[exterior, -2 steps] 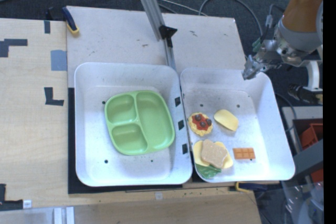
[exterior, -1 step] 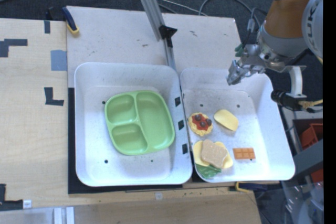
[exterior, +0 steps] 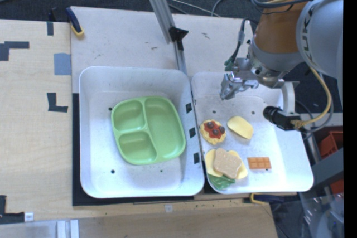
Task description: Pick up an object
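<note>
I see the gripper (exterior: 230, 88) hanging over the far end of the right bin (exterior: 290, 173); its fingers look nearly closed with nothing between them, though the view is blurry. The toy pizza (exterior: 213, 130), yellow piece (exterior: 240, 127), sandwich (exterior: 227, 163) and orange wafer (exterior: 259, 163) lie nearer me.

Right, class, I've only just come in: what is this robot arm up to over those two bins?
The arm's end effector hangs over the far end of the right bin and holds nothing. Nearer the camera in that bin lie a small pizza, a yellow piece, a sandwich and an orange wafer, all untouched. The left bin holds a green tray.
</note>
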Controlling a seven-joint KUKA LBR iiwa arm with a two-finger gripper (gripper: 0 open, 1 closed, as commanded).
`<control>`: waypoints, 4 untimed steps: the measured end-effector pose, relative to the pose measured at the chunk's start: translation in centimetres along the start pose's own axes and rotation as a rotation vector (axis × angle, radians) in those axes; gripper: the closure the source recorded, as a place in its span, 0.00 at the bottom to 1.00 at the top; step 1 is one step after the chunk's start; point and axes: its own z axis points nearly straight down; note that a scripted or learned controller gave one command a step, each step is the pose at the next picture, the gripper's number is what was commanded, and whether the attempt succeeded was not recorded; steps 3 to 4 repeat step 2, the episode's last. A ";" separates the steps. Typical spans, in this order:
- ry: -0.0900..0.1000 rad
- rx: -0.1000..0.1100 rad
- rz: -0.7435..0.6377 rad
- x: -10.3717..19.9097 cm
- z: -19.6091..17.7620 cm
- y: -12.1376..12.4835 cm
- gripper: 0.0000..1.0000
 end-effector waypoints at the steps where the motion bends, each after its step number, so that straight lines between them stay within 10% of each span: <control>1: 0.000 0.000 -0.001 5.8 0.6 -0.8 1.00; 2: 0.000 0.000 -0.001 11.0 0.7 -2.8 1.00; 4: 0.000 0.000 -0.001 11.0 0.7 -2.8 1.00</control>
